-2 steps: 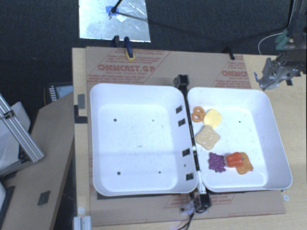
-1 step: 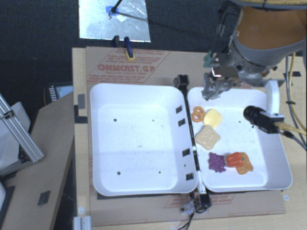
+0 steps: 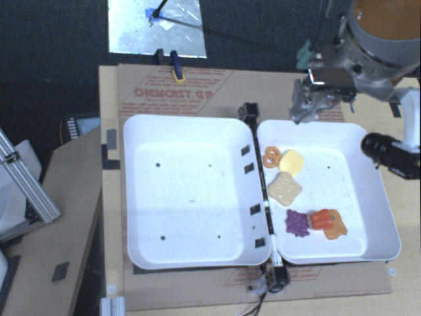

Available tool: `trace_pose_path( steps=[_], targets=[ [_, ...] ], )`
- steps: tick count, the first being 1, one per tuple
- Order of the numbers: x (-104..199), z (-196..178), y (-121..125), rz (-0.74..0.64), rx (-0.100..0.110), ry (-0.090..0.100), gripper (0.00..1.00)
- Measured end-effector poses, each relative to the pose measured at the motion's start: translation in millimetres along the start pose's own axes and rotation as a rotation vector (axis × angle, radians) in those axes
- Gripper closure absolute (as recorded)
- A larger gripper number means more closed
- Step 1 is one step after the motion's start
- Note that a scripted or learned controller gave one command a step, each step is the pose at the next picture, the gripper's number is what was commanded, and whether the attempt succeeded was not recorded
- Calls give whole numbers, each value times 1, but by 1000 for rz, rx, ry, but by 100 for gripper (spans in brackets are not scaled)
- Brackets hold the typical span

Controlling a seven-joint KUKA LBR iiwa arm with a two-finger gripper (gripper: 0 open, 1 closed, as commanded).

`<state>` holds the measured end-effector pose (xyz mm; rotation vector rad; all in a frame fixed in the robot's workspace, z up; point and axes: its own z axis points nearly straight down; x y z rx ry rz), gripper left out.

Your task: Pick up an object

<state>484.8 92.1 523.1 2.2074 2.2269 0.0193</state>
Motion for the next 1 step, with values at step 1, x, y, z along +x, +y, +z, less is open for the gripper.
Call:
trace_pose_path(
  steps=[1],
  targets=[
    [-21,-12,2,8,10,-4,100]
  ],
)
